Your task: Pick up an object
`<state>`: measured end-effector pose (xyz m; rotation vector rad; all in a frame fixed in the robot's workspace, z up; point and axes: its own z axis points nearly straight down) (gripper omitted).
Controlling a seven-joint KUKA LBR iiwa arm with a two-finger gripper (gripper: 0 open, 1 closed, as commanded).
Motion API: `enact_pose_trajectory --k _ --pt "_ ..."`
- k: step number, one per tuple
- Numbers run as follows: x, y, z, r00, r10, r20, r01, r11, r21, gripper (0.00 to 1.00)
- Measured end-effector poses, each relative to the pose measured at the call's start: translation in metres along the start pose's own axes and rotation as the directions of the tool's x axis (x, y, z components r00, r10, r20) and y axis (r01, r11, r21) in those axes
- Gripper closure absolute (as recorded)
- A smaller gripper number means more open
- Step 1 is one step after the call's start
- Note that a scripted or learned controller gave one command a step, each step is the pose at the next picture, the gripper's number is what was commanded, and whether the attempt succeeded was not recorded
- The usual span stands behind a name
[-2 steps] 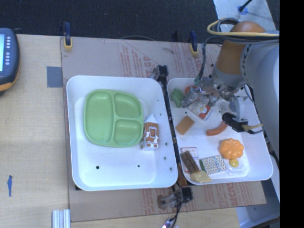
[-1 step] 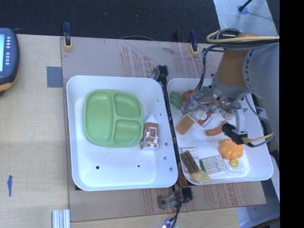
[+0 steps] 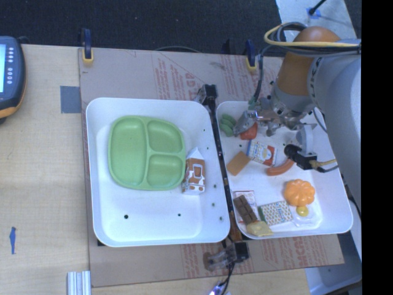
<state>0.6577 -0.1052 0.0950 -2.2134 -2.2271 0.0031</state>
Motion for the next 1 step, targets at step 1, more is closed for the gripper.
enact_pose_trajectory --k 1 --pt "0.0055 -0.0014 0.0024 1.0 0.001 0.0 -0.001 1.0 0.002 0.0"
